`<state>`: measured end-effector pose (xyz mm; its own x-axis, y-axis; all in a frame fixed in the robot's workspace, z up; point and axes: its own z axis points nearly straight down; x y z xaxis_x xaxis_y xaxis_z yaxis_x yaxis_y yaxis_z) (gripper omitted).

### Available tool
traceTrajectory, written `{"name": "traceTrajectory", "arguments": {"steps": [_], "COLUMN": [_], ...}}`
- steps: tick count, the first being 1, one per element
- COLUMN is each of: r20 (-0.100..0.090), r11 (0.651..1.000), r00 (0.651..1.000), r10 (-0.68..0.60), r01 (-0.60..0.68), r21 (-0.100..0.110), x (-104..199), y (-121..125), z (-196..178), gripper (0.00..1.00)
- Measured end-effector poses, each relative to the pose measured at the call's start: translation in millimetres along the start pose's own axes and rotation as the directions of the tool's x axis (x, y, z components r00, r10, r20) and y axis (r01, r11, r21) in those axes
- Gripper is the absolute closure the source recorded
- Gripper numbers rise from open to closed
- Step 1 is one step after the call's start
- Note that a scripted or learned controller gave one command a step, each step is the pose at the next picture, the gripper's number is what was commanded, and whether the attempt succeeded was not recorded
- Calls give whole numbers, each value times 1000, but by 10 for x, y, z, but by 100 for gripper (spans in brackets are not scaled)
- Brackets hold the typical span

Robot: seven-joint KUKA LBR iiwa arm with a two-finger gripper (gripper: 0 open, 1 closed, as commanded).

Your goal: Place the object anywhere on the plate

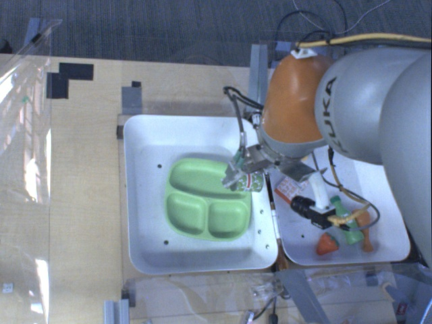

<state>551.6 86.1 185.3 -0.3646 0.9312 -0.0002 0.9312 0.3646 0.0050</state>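
gripper (241,173) seen at plate's (196,208) 2 o'clock rim | small can (252,181) grasped between fingers | left bin (145,201) holds plate | toys (337,231) in right bin (391,201)

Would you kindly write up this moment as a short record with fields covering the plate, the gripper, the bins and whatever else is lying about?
plate: green plate with three compartments, lying in the left bin
gripper: gripper over the plate's right edge, by a small green, white and red object
held: cannot tell whether the object is between its fingers
right bin: right bin holds an orange-red piece, a green piece and other small items
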Motion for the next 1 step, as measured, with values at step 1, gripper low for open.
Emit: {"name": "traceTrajectory", "arguments": {"steps": [1], "r20": [0], "r11": [1000], "r00": [1000], "r10": [1], "r01": [-1], "r21": [0], "x": [-5], "y": [-1], "z": [0], "gripper": [0]}}
